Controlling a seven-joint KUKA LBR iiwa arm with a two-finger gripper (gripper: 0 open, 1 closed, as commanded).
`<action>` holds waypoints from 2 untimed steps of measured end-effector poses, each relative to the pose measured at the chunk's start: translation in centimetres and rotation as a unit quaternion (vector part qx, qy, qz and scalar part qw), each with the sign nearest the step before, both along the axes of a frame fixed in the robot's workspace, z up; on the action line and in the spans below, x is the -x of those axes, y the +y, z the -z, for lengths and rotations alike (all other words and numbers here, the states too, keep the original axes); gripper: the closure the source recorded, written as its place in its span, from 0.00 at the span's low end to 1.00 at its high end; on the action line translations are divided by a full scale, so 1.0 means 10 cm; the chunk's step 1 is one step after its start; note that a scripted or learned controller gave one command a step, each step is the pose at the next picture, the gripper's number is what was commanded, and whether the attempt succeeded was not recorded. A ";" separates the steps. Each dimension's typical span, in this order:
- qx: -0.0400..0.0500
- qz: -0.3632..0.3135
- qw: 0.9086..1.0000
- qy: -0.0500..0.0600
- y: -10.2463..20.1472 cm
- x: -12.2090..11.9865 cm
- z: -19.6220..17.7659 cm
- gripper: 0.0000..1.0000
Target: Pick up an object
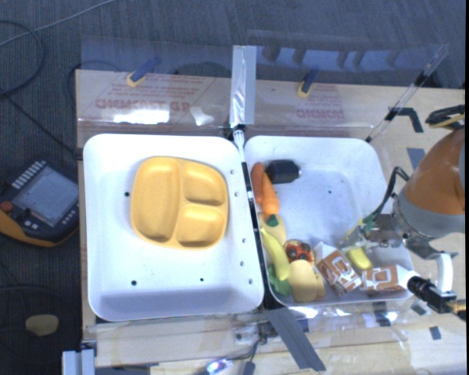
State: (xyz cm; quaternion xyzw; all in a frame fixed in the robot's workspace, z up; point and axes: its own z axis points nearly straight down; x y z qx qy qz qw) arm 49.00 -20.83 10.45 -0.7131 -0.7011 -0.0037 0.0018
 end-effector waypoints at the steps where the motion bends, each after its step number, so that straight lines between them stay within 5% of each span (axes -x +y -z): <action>1: 0.005 0.075 0.997 0.003 0.52 -0.63 -1.01 1.00; 2: 0.006 0.154 0.988 0.003 0.25 -0.68 -1.81 1.00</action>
